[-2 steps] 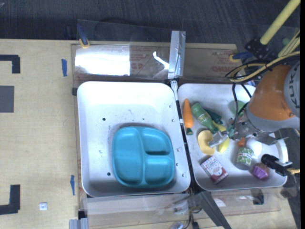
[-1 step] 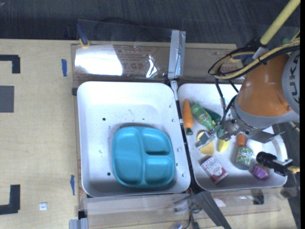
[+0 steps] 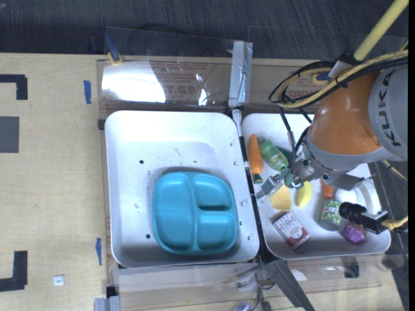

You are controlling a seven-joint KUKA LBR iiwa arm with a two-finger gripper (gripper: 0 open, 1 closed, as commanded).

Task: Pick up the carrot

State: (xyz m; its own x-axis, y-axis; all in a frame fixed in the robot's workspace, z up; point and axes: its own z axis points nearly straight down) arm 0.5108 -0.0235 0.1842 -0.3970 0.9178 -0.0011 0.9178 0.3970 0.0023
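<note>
Here the carrot (image 3: pixel 255 155) lies in the right bin (image 3: pixel 379 243), against its left wall, long axis running along that wall. The jaws (image 3: pixel 277 184) sit just right of and below its lower end; whether they are released or clenched cannot be told.

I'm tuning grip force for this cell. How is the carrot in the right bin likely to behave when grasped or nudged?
The carrot looks like a smooth toy, probably stiff and light. Its rounded, tapered shape suggests it may roll or slip sideways. It lies along the right bin's left wall, beside a green bottle, so a nudge would likely push it against either one.
</note>
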